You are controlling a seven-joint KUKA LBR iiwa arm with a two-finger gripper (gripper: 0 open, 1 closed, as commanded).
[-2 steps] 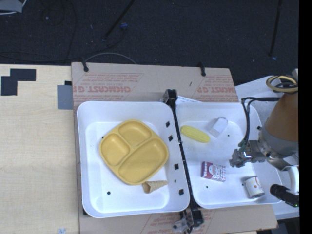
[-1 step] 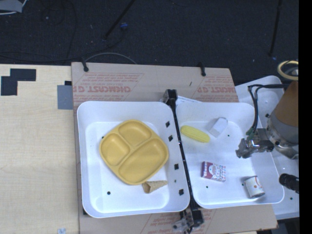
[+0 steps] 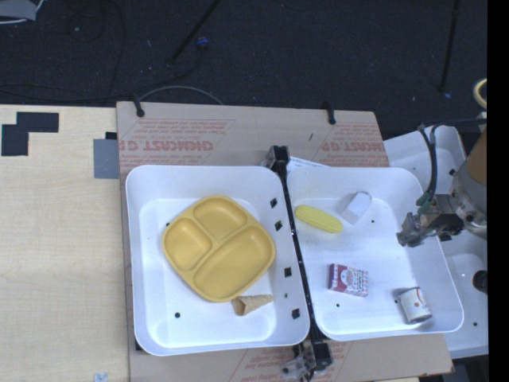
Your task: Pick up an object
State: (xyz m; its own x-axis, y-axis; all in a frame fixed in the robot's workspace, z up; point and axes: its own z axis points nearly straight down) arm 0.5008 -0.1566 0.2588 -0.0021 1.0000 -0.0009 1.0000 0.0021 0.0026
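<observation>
gripper (image 3: 417,231) over right bin's (image 3: 445,325) right edge, grip state can't tell, can (image 3: 413,305) just below it, red carton (image 3: 348,279) down-left, corn (image 3: 318,219) well left

A yellow divided plate (image 3: 219,247) is sitting in the white left bin (image 3: 151,325), with a tan wedge (image 3: 253,303). The white right bin (image 3: 382,329) is showing yellow corn (image 3: 318,219), a red-and-white carton (image 3: 348,279) and a silver can (image 3: 413,305).

Arm (image 3: 477,181) — cut off at right edge
</observation>
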